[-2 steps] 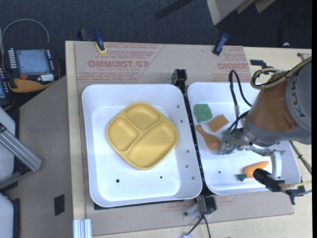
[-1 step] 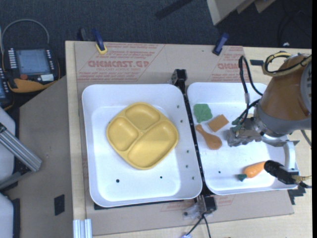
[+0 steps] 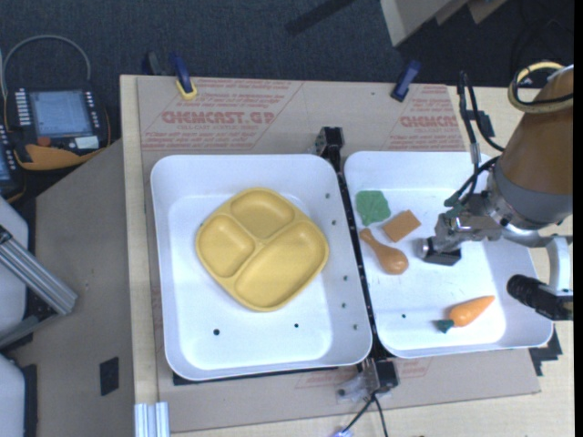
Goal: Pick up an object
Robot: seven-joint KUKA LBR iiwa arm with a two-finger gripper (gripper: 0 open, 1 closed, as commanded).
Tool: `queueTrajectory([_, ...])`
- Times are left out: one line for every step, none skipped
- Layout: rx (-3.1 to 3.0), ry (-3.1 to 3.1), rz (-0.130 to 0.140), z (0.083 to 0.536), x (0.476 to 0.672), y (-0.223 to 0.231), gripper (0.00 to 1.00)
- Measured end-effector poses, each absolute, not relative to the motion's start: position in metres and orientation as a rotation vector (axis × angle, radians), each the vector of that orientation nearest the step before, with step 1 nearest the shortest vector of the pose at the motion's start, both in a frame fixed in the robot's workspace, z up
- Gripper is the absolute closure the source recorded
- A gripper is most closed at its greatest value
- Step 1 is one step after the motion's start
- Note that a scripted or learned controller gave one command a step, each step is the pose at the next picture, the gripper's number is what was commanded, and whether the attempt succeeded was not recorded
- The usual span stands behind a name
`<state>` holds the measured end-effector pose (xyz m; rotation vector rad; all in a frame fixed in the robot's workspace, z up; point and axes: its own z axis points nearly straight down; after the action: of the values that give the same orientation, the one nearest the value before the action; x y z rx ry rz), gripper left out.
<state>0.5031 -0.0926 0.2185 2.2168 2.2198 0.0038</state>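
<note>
In the right bin (image 3: pixel 428 335) lie a green leafy toy (image 3: pixel 372 206), a small orange-brown block (image 3: pixel 402 225), a tan drumstick-shaped toy (image 3: pixel 385 253) and an orange carrot (image 3: pixel 468 310). My gripper (image 3: pixel 442 249) hangs low over the middle of the right bin, to the right of the drumstick and the block and up-left of the carrot. Nothing shows between its fingers. The arm's orange band (image 3: pixel 545 144) comes in from the right.
The left bin (image 3: pixel 182 326) holds a yellow divided plate (image 3: pixel 261 247). A black clamp (image 3: pixel 330 140) sits between the bins at the back, another (image 3: pixel 383 373) at the front. Cables (image 3: pixel 474 135) run along the arm over the right bin's far edge.
</note>
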Motion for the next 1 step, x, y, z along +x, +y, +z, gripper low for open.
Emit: queueTrajectory([2.217,2.220,0.003,0.2614,0.5079,-0.0928,1.00])
